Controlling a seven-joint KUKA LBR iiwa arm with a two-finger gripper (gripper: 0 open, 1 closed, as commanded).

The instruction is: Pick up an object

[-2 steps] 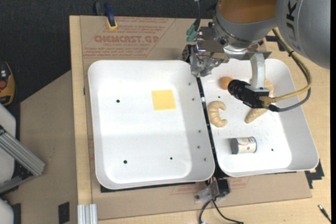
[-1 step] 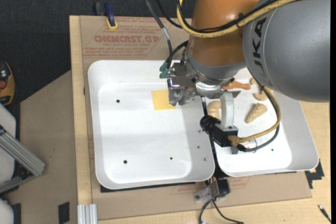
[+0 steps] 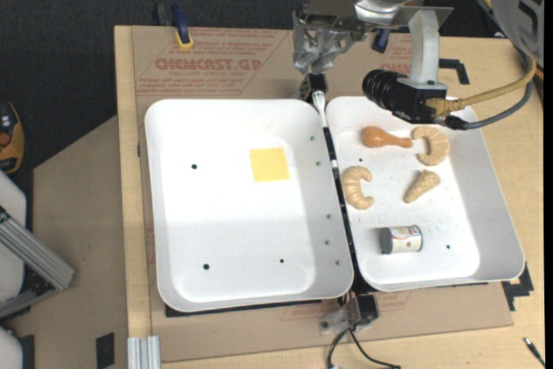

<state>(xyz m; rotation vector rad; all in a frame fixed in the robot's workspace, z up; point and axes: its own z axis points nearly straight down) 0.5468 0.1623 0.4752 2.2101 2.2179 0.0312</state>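
My gripper (image 3: 318, 56) hangs high over the back of the bench, above the seam where the two bins meet. The left bin (image 3: 173, 212) holds a flat yellow square (image 3: 269, 164). In the right bin (image 3: 484, 220) lie an orange-brown drumstick (image 3: 384, 137), a curled croissant (image 3: 435, 143), a second croissant (image 3: 359, 187) near the seam, a tan pointed pastry (image 3: 422, 185) and a small can on its side (image 3: 401, 239). All of these lie apart from the gripper, nearer the camera.
A black cylinder (image 3: 393, 93) on a white bracket sticks out from the arm over the right bin's back edge, with a tan cable (image 3: 497, 99) running right. A blue-and-yellow clamp (image 3: 180, 26) sits on the cardboard behind the left bin.
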